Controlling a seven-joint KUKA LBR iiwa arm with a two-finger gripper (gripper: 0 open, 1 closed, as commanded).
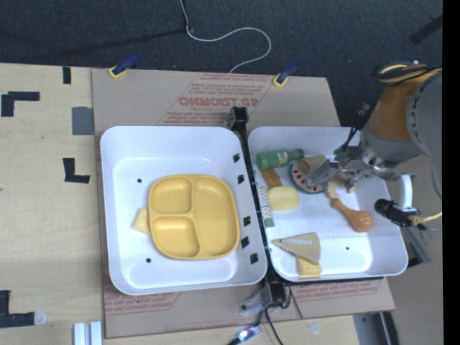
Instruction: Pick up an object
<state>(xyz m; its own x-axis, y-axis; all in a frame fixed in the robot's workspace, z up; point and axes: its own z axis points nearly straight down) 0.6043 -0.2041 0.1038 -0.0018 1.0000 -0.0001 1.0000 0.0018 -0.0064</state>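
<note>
My gripper [332, 175] hangs low over the upper middle of the right bin [392, 263], reaching in from the right. Just to its left lies a round red-and-brown toy [307, 177], partly covered by the gripper. A brown drumstick [352, 215] lies just below the gripper. Further left are a green bottle [280, 157] on its side, a small orange-brown piece [270, 179] and a pale yellow block [284, 198]. A tan sandwich wedge [300, 244] and a yellow cheese piece [309, 267] sit near the bin's front wall.
The left bin [118, 167] holds a yellow divided plate [194, 216] with a yellow wedge [139, 221] tucked at its left edge. A black divider [248, 192] runs between the bins. Cardboard lies under both.
</note>
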